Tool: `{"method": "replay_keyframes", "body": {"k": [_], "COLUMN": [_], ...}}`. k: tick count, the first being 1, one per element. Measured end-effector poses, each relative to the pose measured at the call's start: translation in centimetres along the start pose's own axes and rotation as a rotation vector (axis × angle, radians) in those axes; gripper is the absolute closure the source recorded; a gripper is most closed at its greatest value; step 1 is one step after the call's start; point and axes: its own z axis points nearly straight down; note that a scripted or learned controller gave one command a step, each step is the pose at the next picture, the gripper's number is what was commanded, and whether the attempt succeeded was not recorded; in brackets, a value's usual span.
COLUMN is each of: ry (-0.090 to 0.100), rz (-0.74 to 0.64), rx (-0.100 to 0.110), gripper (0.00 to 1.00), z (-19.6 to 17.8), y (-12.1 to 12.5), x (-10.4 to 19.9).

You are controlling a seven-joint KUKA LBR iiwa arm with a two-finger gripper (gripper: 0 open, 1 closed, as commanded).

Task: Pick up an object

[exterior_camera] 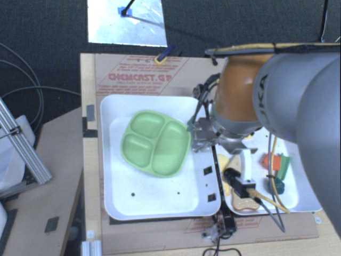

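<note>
A light green divided plate lies in the left bin, towards its back right. My gripper hangs over the wall between the two bins, right beside the plate's right edge. The arm's grey and orange body hides much of the right bin. There I see an orange and green toy, a teal piece, a yellow piece and a tan object at the front.
The bins rest on a cardboard sheet on the bench. A shiny square panel lies on the dark floor behind. A metal frame and cables stand at the left.
</note>
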Motion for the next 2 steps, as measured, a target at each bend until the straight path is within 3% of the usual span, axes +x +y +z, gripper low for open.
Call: {"method": "replay_keyframes", "body": {"k": [1, 2], "ry": [0.000, 0.002], "rz": [-0.001, 0.002], "rx": [-0.004, -0.015], "gripper": [1.00, 1.00], "z": [9.9, -16.0], "y": [10.9, 8.8], "x": [3.6, 1.1]}}
